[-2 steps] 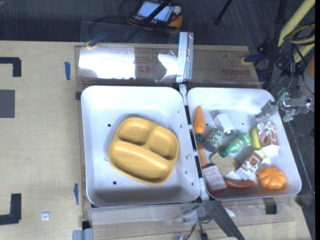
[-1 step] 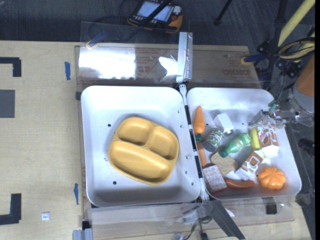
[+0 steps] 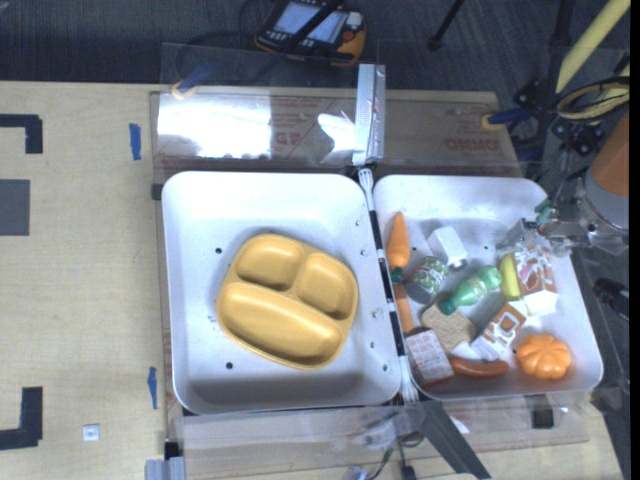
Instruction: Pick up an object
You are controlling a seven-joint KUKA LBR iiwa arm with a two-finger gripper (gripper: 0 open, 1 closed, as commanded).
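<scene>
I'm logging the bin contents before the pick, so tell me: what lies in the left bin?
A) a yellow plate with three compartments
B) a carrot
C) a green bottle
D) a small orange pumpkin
A: the yellow divided plate lies alone in the left bin, while the pumpkin, the green bottle and the carrot all lie in the right bin.

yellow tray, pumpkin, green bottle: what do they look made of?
Tray: looks like moulded plastic, smooth semi-gloss, three compartments, soft highlights on the rounded rims.
Pumpkin: probably toy plastic or rubber, even orange, ribbed, dull sheen.
Green bottle: likely glossy plastic, bright highlight along its side; too small to be sure.
</scene>
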